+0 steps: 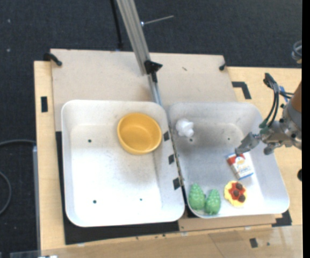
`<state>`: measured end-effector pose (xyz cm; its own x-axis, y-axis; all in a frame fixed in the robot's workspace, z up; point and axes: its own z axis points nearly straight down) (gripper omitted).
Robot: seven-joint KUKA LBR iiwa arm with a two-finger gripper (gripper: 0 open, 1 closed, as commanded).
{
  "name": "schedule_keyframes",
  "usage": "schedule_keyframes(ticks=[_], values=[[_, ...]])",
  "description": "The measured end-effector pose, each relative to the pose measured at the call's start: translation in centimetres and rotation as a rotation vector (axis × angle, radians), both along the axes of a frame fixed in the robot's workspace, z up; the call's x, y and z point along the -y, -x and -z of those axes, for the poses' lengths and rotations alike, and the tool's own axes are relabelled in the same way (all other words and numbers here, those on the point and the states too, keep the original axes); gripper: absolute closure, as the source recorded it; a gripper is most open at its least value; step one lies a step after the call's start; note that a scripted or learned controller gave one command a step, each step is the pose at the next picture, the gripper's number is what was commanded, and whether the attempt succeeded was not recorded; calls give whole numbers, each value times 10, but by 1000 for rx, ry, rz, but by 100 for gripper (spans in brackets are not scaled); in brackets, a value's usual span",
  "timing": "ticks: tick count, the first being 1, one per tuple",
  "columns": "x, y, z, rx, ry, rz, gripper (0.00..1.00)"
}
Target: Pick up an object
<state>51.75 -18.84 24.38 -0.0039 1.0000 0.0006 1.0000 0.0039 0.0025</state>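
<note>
Robot gripper [250,142] poised over the right bin [214,114], just above a small red, white and blue carton [241,166].

Whether its jaws are open cannot be told. Nearby lie two green bumpy objects [204,199], a yellow and red toy [236,193] and a white piece [185,127]; a yellow bowl [139,133] sits in the left bin [79,160].

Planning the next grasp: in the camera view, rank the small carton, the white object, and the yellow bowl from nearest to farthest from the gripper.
From the gripper:
1. Small carton, just below it, right bin.
2. White object, right bin's far-left corner.
3. Yellow bowl, left bin.
</note>
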Motion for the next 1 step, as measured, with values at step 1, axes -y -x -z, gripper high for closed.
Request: schedule_keyframes(ticks=[1], values=[[0,0,0,0,0,1,0]])
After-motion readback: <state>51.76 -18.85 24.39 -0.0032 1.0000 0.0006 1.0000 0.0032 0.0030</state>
